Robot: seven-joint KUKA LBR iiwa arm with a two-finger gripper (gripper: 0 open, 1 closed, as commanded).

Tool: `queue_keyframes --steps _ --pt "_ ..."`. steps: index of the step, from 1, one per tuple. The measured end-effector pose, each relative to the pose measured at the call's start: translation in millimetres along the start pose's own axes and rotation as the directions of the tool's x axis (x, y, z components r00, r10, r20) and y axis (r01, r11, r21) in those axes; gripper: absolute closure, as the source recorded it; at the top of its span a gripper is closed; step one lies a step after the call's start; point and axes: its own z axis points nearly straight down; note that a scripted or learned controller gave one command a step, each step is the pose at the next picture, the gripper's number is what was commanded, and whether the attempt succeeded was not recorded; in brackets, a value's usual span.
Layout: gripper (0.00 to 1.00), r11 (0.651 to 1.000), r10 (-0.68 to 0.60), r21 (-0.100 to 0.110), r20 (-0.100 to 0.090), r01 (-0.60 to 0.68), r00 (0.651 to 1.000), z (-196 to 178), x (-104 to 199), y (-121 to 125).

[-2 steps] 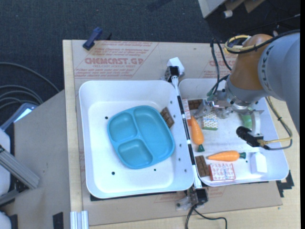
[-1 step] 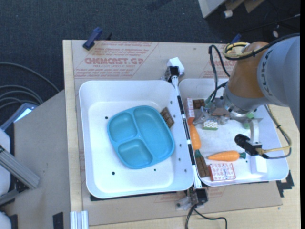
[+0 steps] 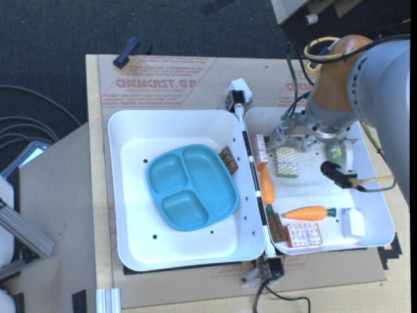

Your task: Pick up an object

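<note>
**Wrist over the right bin, grip state unreadable**

I am reaching in over the right bin [image 3: 374, 204], my gripper [image 3: 291, 137] hanging at its far end, just above a pale patterned block [image 3: 286, 162]. I cannot tell how my fingers are set; the wrist is covering them. One carrot [image 3: 306, 213] is lying near the front, beside a red-and-white box [image 3: 303, 235] and a white block [image 3: 355, 223]. A second carrot [image 3: 266, 186] is lying along the divider. The blue divided plate [image 3: 191, 186] is sitting in the left bin [image 3: 130, 132].
</note>
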Motion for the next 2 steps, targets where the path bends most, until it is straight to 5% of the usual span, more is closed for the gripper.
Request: queue_keyframes --steps 2 --pt "0.0 1.0 0.001 0.004 -0.001 -0.001 1.0 0 12 -49"
